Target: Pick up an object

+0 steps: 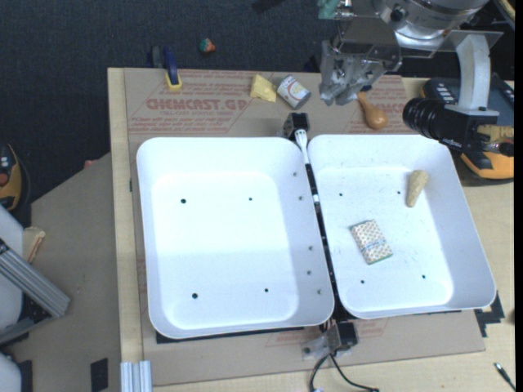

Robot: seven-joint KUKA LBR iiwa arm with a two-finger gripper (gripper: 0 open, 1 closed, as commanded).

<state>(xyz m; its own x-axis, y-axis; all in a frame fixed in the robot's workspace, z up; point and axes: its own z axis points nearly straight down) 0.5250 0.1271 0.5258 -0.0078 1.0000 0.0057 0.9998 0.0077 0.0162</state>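
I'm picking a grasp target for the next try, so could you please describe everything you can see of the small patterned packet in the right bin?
The small patterned packet is a flat, roughly rectangular piece with a pale face covered in fine multicoloured speckles; it looks like printed card or wrapper. It lies flat on the floor of the right bin, near the middle, turned at a slant to the bin's walls. Nothing touches it: the tan cone-shaped piece lies apart, toward the far wall, and the gripper hangs beyond the bin's far rim.
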